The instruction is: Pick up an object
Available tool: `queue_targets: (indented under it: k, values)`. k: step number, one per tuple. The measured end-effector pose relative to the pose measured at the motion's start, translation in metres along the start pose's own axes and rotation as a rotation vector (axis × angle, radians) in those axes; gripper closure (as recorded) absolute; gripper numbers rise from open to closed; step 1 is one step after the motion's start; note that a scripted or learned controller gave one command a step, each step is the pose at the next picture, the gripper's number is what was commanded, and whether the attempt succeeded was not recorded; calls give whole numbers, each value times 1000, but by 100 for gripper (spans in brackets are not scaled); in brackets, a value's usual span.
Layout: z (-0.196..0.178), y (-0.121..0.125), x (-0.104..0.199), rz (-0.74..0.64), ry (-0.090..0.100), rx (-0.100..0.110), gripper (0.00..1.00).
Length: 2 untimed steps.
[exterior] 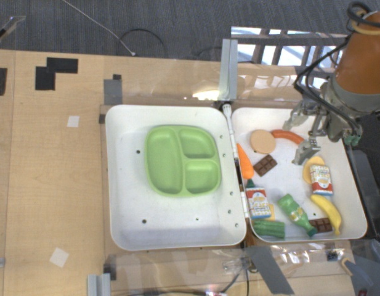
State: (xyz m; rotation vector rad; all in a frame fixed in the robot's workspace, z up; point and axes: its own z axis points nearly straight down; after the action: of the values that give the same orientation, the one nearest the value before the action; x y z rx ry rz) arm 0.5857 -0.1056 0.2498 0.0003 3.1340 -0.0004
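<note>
Down at the near rim of the right bin (361, 227), a green cucumber (268, 229) is seen lying flat, with a green bottle (295, 212) just beside it and a banana (329, 211) curved along the right wall. A small printed carton (258, 202) is found against the divider. Further in, a red-labelled can (321, 179) is spotted resting against a yellow piece (311, 165). A chocolate bar (264, 164) and a carrot (244, 160) are laid near the middle. Beyond those, a tan cookie (262, 142) and a red sausage (287, 135) are seen touching. The gripper (302, 137) is held over the bare floor between the sausage and the yellow piece, fingers spread apart, nothing caught between them. The can is judged the likeliest target: probably light, stiff and a little slick, best pinched across its narrow sides, though it could be rolled away if nudged. Over in the left bin (116, 227), a green divided plate (180, 159) is left alone.
</note>
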Motion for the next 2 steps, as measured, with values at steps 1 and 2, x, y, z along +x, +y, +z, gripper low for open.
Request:
queue_targets:
  k: [1,2]
  values:
    - [106,-41,74,-60,10,-1,0]
    - [131,-59,74,-256,-29,16,0]
